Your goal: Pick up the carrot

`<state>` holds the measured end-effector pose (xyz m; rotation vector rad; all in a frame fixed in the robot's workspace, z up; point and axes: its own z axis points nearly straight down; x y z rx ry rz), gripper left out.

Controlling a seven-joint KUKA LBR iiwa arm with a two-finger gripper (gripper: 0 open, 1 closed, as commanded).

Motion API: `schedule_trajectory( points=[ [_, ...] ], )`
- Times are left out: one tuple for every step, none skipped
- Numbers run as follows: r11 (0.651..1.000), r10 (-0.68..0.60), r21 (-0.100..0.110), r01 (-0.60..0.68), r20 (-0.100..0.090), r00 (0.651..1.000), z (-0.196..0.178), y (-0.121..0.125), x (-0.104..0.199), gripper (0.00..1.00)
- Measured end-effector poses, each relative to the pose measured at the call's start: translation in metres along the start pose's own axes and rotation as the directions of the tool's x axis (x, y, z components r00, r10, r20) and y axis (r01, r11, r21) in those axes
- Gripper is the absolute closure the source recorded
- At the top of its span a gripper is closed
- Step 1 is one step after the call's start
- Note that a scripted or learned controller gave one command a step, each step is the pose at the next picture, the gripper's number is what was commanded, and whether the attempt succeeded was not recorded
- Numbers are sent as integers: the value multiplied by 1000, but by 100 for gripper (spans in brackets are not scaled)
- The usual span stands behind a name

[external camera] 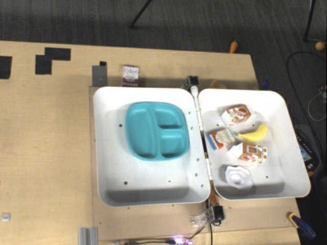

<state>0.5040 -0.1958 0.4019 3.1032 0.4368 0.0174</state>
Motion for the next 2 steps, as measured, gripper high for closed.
schedule_trajectory(
  points=[
    [1000,-7,6,7,5,1000,4,-3,2,0],
    [1000,-7,6,7,5,1000,4,-3,2,0]
  ],
)
